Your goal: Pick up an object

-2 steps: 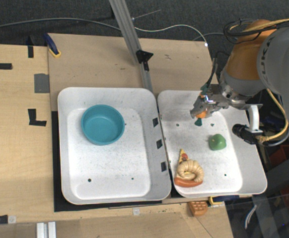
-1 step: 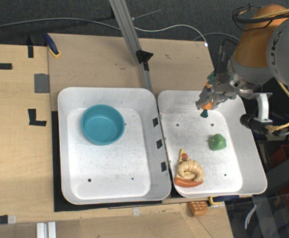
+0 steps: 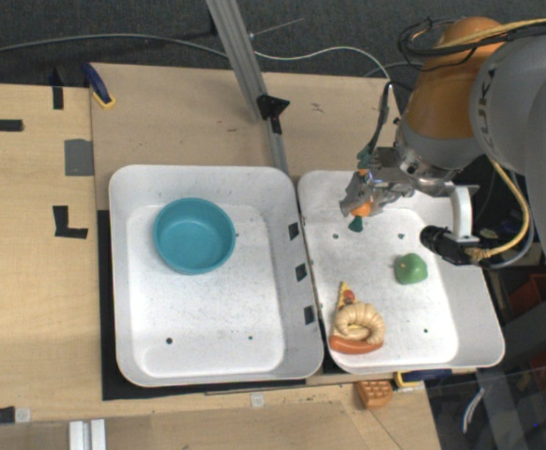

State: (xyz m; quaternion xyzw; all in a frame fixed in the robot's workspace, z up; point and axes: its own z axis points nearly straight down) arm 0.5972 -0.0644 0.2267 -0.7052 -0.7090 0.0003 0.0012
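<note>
My gripper (image 3: 360, 204) hangs over the back left part of the right bin (image 3: 470, 345). Between its fingertips sits a small orange and teal object (image 3: 357, 216), and the fingers are shut on it. A green round object (image 3: 410, 270) lies in the middle of the right bin. Near that bin's front left corner lies a tan curled toy with a red base (image 3: 357, 327). In the left bin (image 3: 207, 345) a blue bowl (image 3: 194, 235) stands upright at the back left.
A slanted metal pole (image 3: 245, 54) runs from the top down to the gap between the bins. Cables trail across the bench behind the bins. A small orange block (image 3: 374, 394) lies just outside the right bin's front edge.
</note>
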